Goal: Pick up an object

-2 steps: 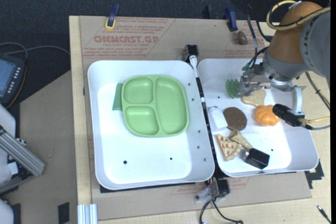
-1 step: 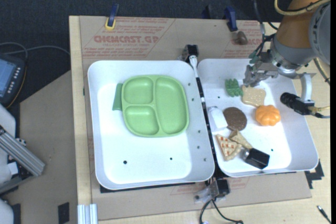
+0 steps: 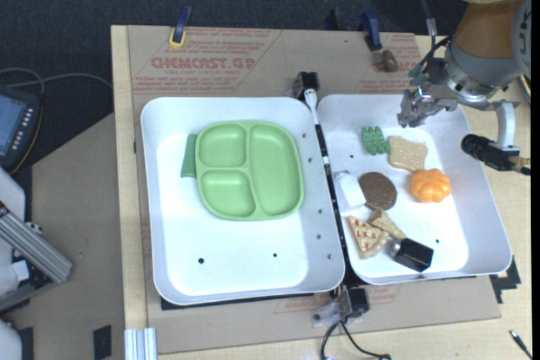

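Grey gripper hovers over your right bin's far edge; you can't tell its fingers' state. Toast, pumpkin and small green piece lie below it.

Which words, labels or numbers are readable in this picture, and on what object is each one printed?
"CHEMCAST G P": red print on the brown board behind the two bins; the last letters are blurred, so that part is uncertain.
A second red print on the same board, behind the right bin: too faint to read.
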`<state>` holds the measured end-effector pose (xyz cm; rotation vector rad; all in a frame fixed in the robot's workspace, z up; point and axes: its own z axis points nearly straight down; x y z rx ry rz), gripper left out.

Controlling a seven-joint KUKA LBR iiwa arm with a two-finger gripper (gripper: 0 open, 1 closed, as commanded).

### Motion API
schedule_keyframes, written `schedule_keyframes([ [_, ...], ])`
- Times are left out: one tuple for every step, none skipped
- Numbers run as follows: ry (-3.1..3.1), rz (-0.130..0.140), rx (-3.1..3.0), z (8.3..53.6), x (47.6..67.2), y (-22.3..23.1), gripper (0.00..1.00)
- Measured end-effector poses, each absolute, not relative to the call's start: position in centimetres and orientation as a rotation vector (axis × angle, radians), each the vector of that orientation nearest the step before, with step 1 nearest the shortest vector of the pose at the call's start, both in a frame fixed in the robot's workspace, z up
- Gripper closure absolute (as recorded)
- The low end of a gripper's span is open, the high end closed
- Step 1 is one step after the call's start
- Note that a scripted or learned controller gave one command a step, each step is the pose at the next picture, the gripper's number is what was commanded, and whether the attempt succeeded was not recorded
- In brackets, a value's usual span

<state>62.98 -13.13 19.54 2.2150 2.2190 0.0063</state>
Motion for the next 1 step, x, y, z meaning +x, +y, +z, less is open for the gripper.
schedule_keyframes([
  [2.219,0.006,2.216,22.74,63.1,-13.12,1.0],
])
